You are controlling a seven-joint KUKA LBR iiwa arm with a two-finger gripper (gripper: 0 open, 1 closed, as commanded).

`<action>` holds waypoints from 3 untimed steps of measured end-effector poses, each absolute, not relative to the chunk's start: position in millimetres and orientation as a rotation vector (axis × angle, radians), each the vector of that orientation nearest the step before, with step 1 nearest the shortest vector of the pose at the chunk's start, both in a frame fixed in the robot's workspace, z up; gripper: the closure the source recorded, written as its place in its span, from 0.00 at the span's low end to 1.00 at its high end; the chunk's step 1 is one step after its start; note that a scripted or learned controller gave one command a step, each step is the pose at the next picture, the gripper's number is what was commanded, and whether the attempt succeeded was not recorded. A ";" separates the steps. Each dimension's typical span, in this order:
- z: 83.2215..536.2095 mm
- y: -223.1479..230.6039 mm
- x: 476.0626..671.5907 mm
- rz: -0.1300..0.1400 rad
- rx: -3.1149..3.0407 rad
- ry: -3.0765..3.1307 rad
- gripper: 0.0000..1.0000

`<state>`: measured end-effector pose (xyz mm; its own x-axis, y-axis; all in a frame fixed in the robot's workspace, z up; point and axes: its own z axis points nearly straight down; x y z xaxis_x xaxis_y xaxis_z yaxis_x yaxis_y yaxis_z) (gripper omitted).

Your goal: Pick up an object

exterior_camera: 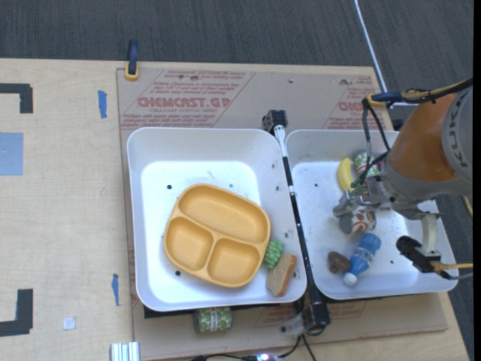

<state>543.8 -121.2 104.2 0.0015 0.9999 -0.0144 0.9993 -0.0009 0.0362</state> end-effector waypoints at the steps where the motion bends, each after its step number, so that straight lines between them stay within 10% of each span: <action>1: 104.1 -121.1 543.7 0.024 2.197 2.195 0.00; 3: 86.9 -99.4 491.4 0.008 2.217 2.218 0.00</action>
<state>491.4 -99.4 86.9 -0.0007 1.0000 -0.0005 1.0000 0.0007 0.0077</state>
